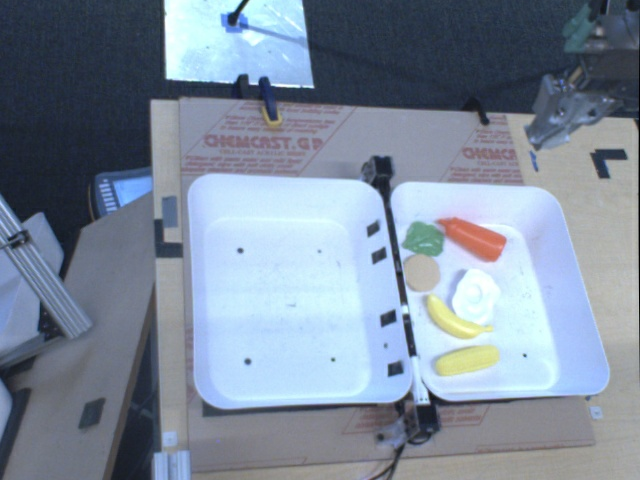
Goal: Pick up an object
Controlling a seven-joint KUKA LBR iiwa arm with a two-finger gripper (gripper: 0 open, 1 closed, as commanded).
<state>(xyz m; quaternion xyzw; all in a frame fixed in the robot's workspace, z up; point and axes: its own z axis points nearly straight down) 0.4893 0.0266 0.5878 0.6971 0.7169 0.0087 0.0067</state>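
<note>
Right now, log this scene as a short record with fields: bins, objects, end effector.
right bin: holds six toy foods
carrot: orange, far end of right bin
green vegetable: just left of the carrot
tan disc: near the divider, below the green vegetable
fried egg: white, middle of the bin
banana: yellow, curved, just below the egg
corn cob: yellow, near end of the bin
left bin: white, beside the right bin
end effector: above the bench beyond the right bin's far corner, holding nothing visible
</note>
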